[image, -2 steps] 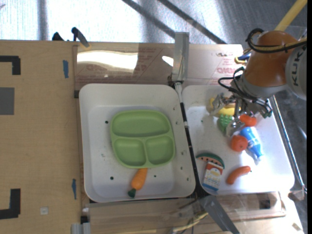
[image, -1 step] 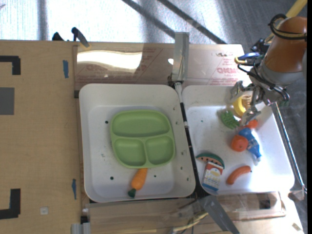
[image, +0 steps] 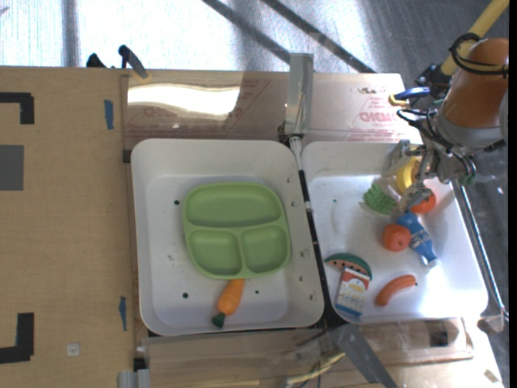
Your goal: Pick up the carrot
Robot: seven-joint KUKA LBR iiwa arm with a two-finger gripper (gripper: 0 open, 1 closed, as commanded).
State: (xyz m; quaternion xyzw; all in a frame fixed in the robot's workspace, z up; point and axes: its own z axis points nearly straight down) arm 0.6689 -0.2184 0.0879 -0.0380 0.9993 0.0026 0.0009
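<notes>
We see the carrot (image: 229,297) lying below the green tray (image: 236,228); whether our end effector (image: 414,186) is parted, we cannot tell.

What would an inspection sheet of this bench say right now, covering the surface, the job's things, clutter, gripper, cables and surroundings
Surface: two shallow white bins, left bin and right bin, side by side on a bench.
Job's things: carrot lies in the left bin, just below the green divided plate, untouched.
Clutter: right bin holds a watermelon slice toy, small carton, sausage toy, orange ball, blue bottle, green leafy toy.
Gripper: gripper is over the right bin's upper area, far from the carrot; finger state unclear.
Cables: loops beside the arm's wrist.
Surroundings: cardboard sheet to the left.
</notes>
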